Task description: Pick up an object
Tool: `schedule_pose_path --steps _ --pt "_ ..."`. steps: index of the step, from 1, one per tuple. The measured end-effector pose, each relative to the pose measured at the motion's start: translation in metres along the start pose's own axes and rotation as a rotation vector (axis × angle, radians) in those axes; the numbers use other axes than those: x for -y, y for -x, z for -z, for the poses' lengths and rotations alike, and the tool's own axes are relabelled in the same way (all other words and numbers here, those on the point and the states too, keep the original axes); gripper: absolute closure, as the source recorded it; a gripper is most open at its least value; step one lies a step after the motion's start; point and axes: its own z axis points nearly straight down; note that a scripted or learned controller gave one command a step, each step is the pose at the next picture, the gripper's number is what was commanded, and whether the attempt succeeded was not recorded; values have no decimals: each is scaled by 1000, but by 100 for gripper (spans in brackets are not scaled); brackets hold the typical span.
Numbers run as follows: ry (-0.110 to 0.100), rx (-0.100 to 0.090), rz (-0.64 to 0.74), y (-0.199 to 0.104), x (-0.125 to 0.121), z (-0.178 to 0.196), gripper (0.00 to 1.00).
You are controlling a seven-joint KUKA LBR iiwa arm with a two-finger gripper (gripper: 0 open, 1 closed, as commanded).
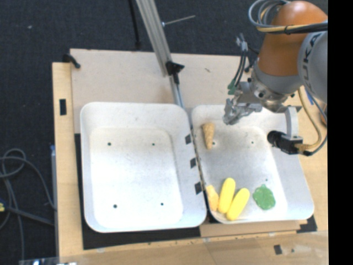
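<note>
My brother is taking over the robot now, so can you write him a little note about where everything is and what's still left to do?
Gripper: above the far end of the right bin, nothing seen in it; whether it is open or shut is unclear.
Things, all in the right bin: tan cone-shaped piece near the left wall, far end; two yellow pieces side by side at the near edge; small orange piece beside them at the left wall; green piece to their right.
Done: nothing lifted yet.
Left: pick up one object. The tan piece looks closest.
</note>
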Motion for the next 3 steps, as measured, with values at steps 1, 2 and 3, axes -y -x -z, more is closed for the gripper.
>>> schedule_pose_path --steps 1,2,3 --pt "0 0 0 -41 28 -2 100" --pt "1 -2 2 -88 47 3 100" --pt "0 -1 2 -145 60 -8 100"
